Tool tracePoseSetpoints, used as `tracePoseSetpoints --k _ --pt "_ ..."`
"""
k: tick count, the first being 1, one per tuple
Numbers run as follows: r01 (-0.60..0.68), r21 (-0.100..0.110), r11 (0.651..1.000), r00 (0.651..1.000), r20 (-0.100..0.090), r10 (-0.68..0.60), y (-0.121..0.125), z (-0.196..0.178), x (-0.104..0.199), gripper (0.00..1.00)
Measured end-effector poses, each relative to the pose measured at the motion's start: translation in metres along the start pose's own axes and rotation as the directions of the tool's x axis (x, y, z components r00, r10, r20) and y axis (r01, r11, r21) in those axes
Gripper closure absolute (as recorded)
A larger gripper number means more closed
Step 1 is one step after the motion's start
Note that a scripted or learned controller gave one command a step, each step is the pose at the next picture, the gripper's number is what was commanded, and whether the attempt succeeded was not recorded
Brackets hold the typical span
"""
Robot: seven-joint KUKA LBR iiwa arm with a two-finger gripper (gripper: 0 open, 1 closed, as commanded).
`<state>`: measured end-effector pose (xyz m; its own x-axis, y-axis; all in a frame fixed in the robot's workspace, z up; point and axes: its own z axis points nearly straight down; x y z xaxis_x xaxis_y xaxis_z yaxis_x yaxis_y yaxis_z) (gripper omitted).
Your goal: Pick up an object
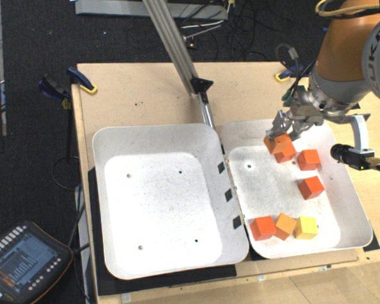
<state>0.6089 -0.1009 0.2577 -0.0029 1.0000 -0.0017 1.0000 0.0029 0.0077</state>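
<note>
My gripper [283, 136] hangs over the far part of the right bin [347, 199]. It is shut on an orange block [282, 150], whose top sits between the dark fingers. This block looks larger than the others and tilted, as if raised off the bin floor. On the floor to the right lie an orange-red block [308, 159] and a red block [311, 187]. A red-orange block [263, 228], an orange block [286, 226] and a yellow block [306, 227] form a row near the bin's front edge.
The left bin [105, 185] adjoins the right one. A slanted metal pole [177, 46] comes down to the bench behind the bins. Clamps [83, 81] grip the bench's far corners. A teach pendant [20, 264] lies at the lower left.
</note>
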Motion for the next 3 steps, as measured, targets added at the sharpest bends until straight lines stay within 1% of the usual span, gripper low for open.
tracePoseSetpoints --k 1,2,3 --pt "0.000 0.002 1.000 1.000 0.000 0.000 0.001 -0.039 0.000 1.00" --pt "0.004 0.010 1.000 1.000 -0.003 -0.004 -0.020 -0.037 0.047 1.00" --pt "0.004 0.011 1.000 1.000 -0.003 -0.004 -0.036 -0.022 0.086 1.00"
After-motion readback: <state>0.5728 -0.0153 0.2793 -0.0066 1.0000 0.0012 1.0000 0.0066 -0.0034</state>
